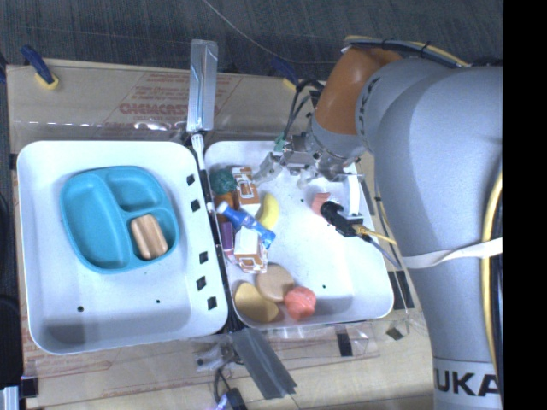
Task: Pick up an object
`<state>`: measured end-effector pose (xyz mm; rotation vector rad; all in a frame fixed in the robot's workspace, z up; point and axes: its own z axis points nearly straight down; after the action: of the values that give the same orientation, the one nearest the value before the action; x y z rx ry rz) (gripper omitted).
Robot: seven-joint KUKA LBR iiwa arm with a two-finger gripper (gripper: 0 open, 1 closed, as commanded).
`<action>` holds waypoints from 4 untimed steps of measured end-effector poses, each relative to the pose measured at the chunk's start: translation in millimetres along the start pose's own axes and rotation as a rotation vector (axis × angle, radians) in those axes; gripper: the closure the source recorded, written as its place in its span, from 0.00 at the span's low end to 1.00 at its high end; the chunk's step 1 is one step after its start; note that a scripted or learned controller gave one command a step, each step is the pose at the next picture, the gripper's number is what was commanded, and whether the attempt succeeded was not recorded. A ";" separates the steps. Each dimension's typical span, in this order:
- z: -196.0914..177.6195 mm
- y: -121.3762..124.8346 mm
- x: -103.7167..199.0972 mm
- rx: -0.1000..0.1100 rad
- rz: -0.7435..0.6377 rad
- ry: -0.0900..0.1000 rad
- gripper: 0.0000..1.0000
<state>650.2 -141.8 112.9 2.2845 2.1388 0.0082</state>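
Observation:
The right bin [376, 301] holds a crowd of small things. Along its left wall lie a green item [222, 180], an orange-and-white box [247, 190], a yellow banana [268, 211], a blue item [244, 220] and a white-and-orange carton [248, 248]. Two tan discs [261, 293] and a red round fruit [300, 301] sit at the front. A small pink piece [320, 202] lies near the right wall. My gripper [286, 159] hangs over the bin's back edge, just right of the orange-and-white box and above the banana. I see nothing held in it.
The left bin [51, 314] carries a blue divided plate [94, 229] with a brown bread roll [148, 236] in its right compartment. My grey arm covers the right side of the bench. A metal bar [202, 84] stands at the back, between the bins.

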 end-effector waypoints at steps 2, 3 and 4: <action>3.0 -35.3 28.1 -0.031 -0.084 -0.018 0.00; 3.1 -49.4 22.8 -0.027 -0.273 -0.014 0.00; 3.3 -49.5 22.9 -0.027 -0.273 -0.014 0.00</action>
<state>602.3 -115.7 108.8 1.9540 2.4065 0.0182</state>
